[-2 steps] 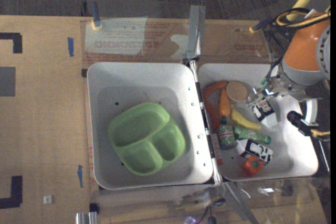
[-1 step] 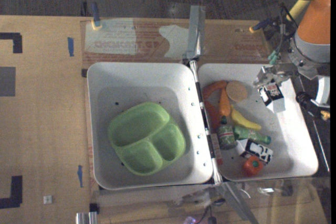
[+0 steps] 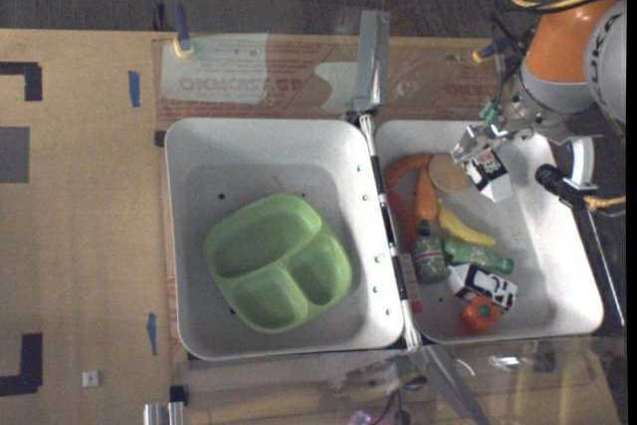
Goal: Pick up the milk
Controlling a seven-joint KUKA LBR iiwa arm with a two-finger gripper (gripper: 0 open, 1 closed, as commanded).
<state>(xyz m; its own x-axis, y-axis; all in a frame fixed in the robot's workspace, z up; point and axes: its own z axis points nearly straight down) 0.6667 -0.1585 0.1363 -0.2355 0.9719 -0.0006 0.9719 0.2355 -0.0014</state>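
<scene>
The gripper (image 3: 480, 144) hung over the far end of the right bin (image 3: 557, 309), toward that bin's right wall. Its tip met the top of the milk carton (image 3: 490, 174). Whether it was clamped on the carton or merely touching it could not be told from this slant, nor how wide it stood. The carton, white with a black patch, sat tilted at the bin's far end, just beside a tan disc (image 3: 448, 177).

The black marks on the carton were too small to read. A second black-and-white box (image 3: 489, 288) lay near the bin's front wall, its print equally unreadable, with a red tomato (image 3: 480, 316) just in front of it. A dark green bottle (image 3: 430, 255) stood by the bin's left wall; its label could not be read.
</scene>
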